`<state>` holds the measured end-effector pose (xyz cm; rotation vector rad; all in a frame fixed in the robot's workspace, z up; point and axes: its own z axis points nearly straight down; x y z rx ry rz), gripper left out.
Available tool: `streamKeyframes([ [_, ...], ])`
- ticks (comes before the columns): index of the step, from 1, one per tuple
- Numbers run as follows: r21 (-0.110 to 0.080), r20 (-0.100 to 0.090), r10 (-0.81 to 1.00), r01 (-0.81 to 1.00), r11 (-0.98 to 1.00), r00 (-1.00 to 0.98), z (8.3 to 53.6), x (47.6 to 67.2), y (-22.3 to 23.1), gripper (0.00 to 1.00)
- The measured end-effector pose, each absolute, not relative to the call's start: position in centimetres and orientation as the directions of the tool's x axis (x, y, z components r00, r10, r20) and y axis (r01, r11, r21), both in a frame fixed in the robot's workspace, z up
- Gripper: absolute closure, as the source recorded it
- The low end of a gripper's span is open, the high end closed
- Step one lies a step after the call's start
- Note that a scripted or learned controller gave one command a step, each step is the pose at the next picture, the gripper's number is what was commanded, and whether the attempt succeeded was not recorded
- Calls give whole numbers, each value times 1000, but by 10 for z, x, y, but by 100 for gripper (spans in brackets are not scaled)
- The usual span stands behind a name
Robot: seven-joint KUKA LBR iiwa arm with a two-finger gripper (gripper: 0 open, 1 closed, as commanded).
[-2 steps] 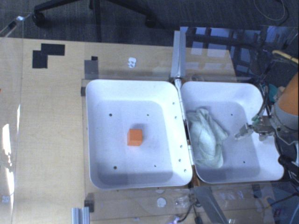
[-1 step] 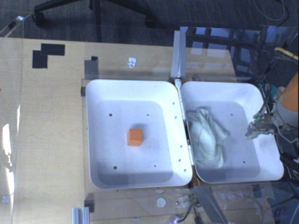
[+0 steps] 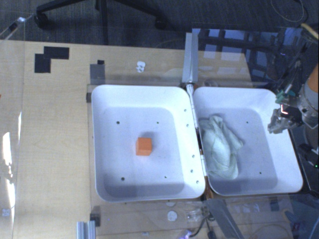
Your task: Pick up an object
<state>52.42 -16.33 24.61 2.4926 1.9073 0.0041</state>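
Two shallow white bins are seen side by side on the wooden bench (image 3: pixel 50 148), the left bin (image 3: pixel 107 183) taking the middle of the frame and the right bin (image 3: pixel 279 183) the right half. A small orange cube (image 3: pixel 144 146) is seen on the floor of the left bin, slightly below and left of its centre, well apart from every wall. A crumpled pale cloth (image 3: pixel 221 146) is heaped in the left part of the right bin, close against the wall shared with the other bin. The gripper (image 3: pixel 277 124) is seen at the right edge of the frame, over the right rim of the right bin, well apart from both the cloth and the cube. Nothing is seen between it and the bin, and whether it is spread or closed cannot be told. A black chair base (image 3: pixel 99 4) is seen at the upper left.
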Motion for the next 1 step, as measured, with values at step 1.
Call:
streamKeyframes([
  [1, 2, -1, 995, 995, -104, 104, 214, 520, -194, 100],
])
